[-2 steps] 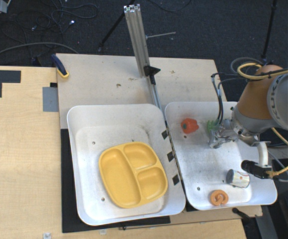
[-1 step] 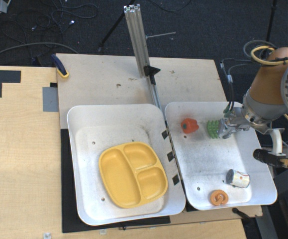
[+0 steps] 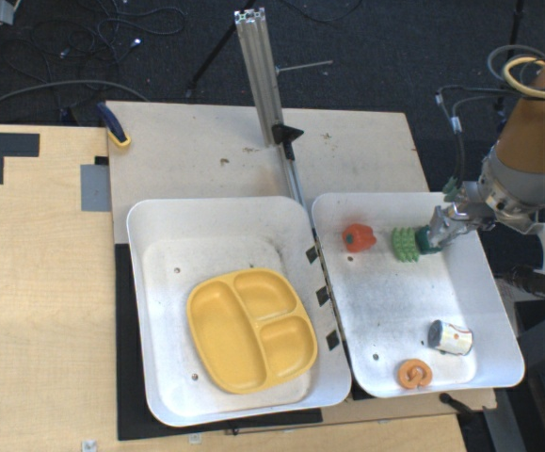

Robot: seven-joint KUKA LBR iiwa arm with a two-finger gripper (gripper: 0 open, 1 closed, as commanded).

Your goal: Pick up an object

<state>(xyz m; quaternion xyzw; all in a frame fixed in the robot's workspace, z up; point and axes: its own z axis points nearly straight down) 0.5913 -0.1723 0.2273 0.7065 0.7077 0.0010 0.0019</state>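
Gripper point(image 3: 435, 236) low in right bin point(image 3: 498, 290), touching green ridged object point(image 3: 405, 244); grip state unclear. Red object point(image 3: 358, 238) just left.

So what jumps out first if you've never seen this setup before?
Probably the big yellow divided plate lying in the left bin. Then the right bin, where the arm's gripper is down beside a green ridged toy, with a red-orange toy close by.

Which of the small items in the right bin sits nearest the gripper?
The green ridged piece, right beside the gripper; the red-orange item, white cylinder and orange ring lie farther off.
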